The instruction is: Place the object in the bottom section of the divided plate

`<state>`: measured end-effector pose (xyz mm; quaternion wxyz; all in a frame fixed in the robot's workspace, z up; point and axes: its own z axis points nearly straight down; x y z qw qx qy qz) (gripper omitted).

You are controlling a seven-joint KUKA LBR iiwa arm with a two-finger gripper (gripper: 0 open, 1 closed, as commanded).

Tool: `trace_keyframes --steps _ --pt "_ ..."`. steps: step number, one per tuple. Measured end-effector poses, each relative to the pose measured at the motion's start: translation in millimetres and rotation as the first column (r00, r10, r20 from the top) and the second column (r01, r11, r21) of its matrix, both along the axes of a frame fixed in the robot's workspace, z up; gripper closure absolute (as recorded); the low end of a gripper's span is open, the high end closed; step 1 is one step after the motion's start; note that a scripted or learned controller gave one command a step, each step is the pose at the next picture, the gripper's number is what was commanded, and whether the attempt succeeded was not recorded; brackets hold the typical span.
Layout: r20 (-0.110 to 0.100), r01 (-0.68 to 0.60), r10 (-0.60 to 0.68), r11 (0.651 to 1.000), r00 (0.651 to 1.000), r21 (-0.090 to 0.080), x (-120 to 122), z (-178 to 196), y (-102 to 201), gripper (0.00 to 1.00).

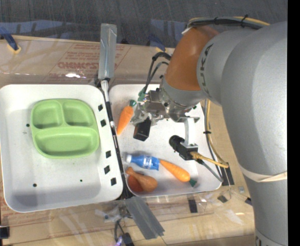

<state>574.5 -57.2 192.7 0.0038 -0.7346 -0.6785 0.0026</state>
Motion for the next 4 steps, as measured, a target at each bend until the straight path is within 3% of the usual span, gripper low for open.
trace_keyframes --steps 1,2,3,4 --pt "0.007 -0.178 0.178 0.984 0.984 -0.001 14.1 -1.6 62.8 1.00" --pt "0.006 -0.299 0.299 0.954 0.954 -0.001 11.5 22.4 125.7 1.00" --pt "0.007 -0.174 0.174 0.985 0.985 -0.002 8.8 95.6 138.5 1.00" --pt "0.002 -0.220 0.220 0.975 0.975 -0.002 14.7 53.5 144.5 1.00"
